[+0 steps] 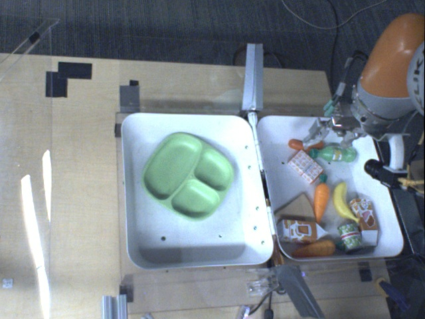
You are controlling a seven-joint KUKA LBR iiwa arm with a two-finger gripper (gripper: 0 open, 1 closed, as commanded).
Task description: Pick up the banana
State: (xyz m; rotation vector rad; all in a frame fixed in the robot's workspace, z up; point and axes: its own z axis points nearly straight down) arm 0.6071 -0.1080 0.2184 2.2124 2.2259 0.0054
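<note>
A: What's on the wooden bench [80, 198]?
B: Two white bins. The banana [341, 202] lies in the right bin [396, 241], long axis running near to far.
A: And the gripper [330, 129]?
B: At the far end, banana nearer and slightly right. Jaws spread, holding nothing.

A robot laboratory: two shallow white plastic bins [133, 178] sit on a pale wooden bench [66, 178], loose black cables [332, 18] behind them.
</note>
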